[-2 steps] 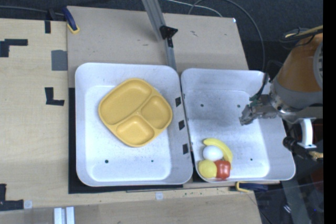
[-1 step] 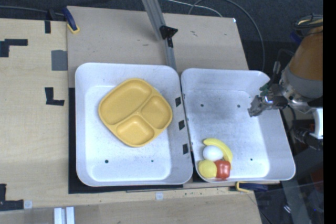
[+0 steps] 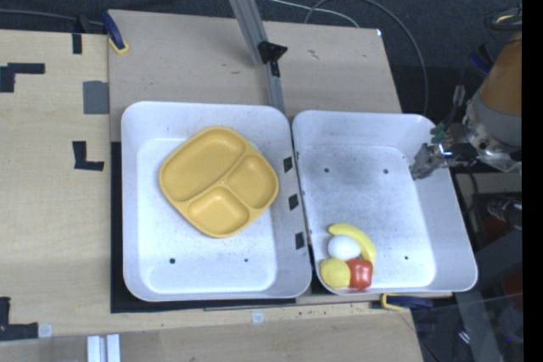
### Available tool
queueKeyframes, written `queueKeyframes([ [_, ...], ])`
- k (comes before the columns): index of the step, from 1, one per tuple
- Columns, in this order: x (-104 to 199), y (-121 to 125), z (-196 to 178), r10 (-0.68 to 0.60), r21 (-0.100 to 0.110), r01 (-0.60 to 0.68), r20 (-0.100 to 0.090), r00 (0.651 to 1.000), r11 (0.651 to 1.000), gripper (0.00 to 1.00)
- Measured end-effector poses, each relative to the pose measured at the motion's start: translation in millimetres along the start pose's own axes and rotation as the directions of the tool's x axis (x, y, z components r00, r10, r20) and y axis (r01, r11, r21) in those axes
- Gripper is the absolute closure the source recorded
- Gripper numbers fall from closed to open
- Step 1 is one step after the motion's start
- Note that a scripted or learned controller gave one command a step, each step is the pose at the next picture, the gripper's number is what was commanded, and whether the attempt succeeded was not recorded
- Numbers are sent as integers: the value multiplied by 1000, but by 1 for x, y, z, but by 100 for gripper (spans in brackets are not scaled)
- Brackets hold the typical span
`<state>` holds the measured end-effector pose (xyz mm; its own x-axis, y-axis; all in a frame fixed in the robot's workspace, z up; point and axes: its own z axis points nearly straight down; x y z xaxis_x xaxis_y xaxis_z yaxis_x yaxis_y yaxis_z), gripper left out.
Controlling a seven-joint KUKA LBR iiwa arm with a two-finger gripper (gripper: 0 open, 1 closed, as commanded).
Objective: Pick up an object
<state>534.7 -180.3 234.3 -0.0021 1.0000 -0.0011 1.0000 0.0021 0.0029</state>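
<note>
- Object candidates: a tight cluster in the near corner of the right bin [image 3: 441, 208] — yellow banana [image 3: 360, 238], white egg-shaped piece [image 3: 343, 247], yellow round piece [image 3: 334, 273], red piece [image 3: 361, 273], all touching or overlapping.
- Left bin [image 3: 136, 208] holds a yellow divided plate [image 3: 219, 181], lying flat, well apart from the cluster.
- Pincer [image 3: 426, 160] sits at the far right rim of the right bin, well apart from the cluster, nothing between its fingers; can't tell if released or clenched, too small and blurred.
- Arm [image 3: 501, 97] enters from the right, orange band visible.
- Risk: items are packed together, so a descent may land on two at once and knock one aside or pinch nothing.
- Risk: cluster hugs the bin's near wall; a finger could strike the wall or rim.
- Risk: round pieces likely roll or squirt out on closing.
- Risk: plate is flat and wide, likely hard to grasp if targeted.
- Desk [image 3: 187, 55] under both bins, no clutter near the path.
</note>
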Motion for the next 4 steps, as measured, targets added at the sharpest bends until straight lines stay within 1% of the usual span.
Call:
queueKeyframes([
  [1, 51, 19, 6, -5, 3, 5, -2, 1000, 1000, 100],
  [2, 97, 22, 3, -5, 4, 5, -3, 1000, 1000, 100],
  [3, 150, 34, -6, -6, 3, 6, -3, 1000, 1000, 100],
  [4, 207, 33, -5, -6, 4, 6, -3, 1000, 1000, 100],
])
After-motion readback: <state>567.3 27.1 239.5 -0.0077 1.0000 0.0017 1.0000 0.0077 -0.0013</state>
